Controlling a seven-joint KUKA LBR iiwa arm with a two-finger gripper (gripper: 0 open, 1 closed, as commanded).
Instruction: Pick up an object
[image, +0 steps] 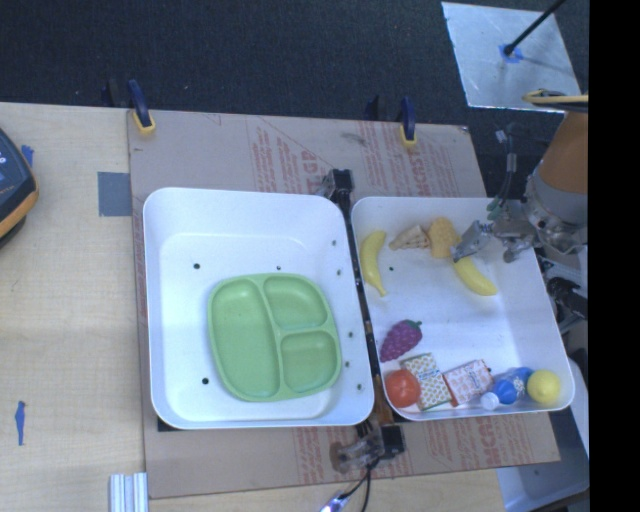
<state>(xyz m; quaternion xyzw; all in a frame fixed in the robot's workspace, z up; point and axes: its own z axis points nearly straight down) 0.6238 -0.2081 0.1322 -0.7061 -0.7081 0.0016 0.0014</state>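
My gripper (490, 246) hangs over the far right part of the right bin (520, 320), open, with nothing between its fingers. A yellow banana (475, 277) lies just below and in front of it. Right beside its left finger sits an orange-yellow piece (442, 238), next to a tan cone-shaped piece (410, 237). A second banana (372, 262) lies along the bin's left wall. Nearer the front are purple grapes (400, 339), a red tomato (402, 388), two small cartons (447, 384), a blue bottle (508, 389) and a yellow ball (544, 386).
The left bin (180, 250) holds a green divided plate (274, 336). The arm, grey with an orange band (568, 150), comes in from the right above the right bin's far corner. A bare white patch (440, 310) lies mid-bin. A dark device (12, 185) sits at the far left edge.
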